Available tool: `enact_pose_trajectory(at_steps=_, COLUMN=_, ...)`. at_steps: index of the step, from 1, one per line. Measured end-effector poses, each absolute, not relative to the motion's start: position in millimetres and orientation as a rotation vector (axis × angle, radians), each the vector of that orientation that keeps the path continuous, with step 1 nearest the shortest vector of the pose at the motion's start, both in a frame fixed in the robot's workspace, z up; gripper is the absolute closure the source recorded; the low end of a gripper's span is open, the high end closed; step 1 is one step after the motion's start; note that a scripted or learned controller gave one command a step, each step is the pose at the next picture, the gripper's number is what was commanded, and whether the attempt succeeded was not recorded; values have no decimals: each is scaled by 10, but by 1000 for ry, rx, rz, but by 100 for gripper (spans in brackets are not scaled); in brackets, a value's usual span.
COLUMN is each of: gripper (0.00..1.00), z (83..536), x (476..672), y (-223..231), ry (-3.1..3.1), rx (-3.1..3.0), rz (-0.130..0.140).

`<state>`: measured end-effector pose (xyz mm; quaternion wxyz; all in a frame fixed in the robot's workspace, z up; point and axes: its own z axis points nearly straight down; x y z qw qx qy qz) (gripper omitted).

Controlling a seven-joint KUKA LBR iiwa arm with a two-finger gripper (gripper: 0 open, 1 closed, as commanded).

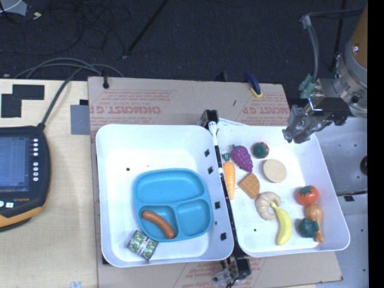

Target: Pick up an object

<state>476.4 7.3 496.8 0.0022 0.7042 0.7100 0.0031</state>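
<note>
The gripper (298,129) hangs over the right bin's (336,188) far right corner, whether spread or closed I cannot tell, probably poised to choose among the toy food below (the round cracker (275,170) near the far edge lies closest).

two white bins (114,161) on brown cardboard (180,104) printed with red lettering; in the left bin, a sky-blue divided tray (174,191) bearing a red-brown sausage (158,223), and near it a green-and-white patterned packet (141,245); in the right bin, purple grapes (241,157), an orange carrot (229,179), a tan round biscuit (275,171), a golden-brown waffle (249,185), a yellow banana (282,224), a red tomato (306,195) with green top, a beige croissant (266,203); dark grey gripper (295,132); black floor (180,29) far
</note>
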Motion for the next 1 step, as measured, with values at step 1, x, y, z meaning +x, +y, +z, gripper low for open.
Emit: enact_pose_trajectory(at_steps=1, gripper=100, z=3491, x=4744, y=84, ry=2230, rx=2230, rz=-21)
